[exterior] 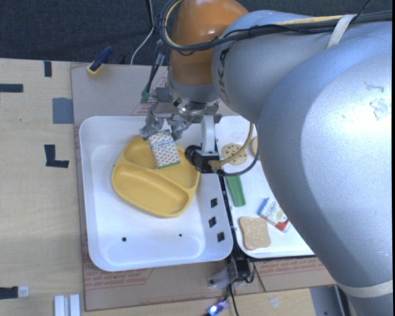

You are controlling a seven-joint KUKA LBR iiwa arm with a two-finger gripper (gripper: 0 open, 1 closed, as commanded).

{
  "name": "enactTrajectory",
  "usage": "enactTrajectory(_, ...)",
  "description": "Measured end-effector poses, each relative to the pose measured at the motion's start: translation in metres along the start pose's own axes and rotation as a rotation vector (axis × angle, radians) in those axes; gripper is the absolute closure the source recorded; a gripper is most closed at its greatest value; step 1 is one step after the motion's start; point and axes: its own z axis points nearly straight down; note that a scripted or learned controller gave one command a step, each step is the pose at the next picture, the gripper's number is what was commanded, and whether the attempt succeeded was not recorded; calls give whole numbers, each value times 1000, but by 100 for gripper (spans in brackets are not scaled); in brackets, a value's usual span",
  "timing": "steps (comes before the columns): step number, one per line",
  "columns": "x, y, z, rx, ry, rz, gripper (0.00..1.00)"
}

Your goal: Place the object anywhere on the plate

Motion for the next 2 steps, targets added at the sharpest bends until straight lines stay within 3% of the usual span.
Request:
enactTrajectory(1,54,-4,7,1,0,0,100)
enactTrajectory(2,51,-3,7,1,-1,3,0)
